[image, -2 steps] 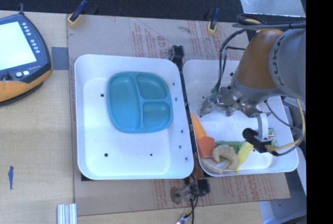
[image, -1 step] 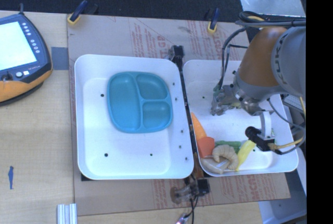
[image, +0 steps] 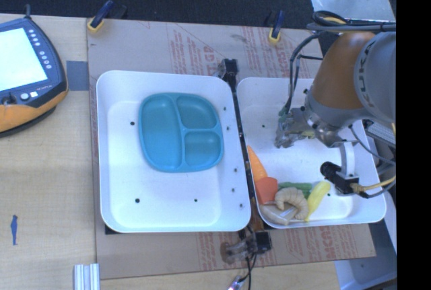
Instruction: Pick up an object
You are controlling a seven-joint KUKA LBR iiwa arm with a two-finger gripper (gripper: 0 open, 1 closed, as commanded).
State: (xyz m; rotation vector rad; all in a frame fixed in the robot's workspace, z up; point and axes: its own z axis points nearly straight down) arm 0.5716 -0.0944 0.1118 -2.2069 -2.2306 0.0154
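In the right bin [image: 269,97], small toy food items cluster at its near left corner: an orange carrot-like piece [image: 256,165], a red piece [image: 267,188], a beige shrimp-like piece [image: 289,200], a green piece [image: 296,185] and a yellow piece [image: 317,196]. My gripper [image: 289,132] hangs over the middle of the right bin, above and a little behind that cluster. Nothing shows between its fingers. The grey arm with its orange band [image: 340,77] reaches in from the right.
The left bin [image: 114,147] holds a blue divided plate [image: 180,131]. A tablet-like pendant [image: 27,73] lies on the bench at far left. Clamps [image: 101,15] sit at the back edge, and cables run beside the arm at the right.
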